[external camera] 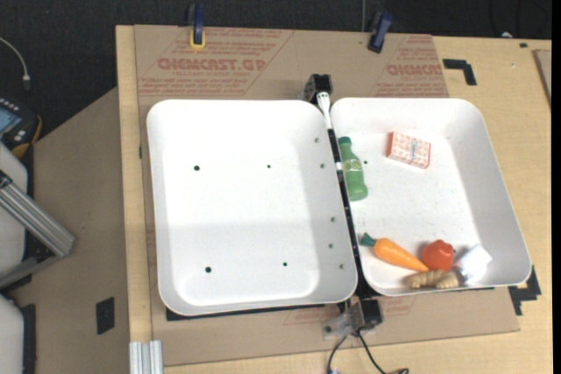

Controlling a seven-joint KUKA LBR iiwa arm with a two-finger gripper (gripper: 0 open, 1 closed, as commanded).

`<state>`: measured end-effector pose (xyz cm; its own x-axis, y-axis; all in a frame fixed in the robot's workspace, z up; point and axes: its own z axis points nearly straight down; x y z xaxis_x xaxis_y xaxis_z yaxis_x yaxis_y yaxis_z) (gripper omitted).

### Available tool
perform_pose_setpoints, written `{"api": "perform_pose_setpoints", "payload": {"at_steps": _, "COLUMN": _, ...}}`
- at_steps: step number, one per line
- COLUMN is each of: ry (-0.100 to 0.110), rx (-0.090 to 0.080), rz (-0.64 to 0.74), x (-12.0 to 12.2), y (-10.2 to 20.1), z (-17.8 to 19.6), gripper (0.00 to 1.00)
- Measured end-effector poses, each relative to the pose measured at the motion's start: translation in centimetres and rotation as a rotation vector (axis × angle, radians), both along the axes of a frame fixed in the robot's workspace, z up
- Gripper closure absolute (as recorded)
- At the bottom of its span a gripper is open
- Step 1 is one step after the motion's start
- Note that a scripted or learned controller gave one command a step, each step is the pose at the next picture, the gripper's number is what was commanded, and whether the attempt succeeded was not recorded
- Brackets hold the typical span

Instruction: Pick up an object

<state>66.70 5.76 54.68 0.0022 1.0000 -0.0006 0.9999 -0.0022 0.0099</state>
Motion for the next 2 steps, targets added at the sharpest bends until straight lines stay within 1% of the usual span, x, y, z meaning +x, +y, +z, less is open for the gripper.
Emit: {"api": "perform_pose_setpoints", "payload": {"at_steps": 2, "ry": -0.009, "rx": 0.000, "rz": -0.001, "x": 0.1, "y": 0.1, "z": 2.1, "gripper": 1.00}}
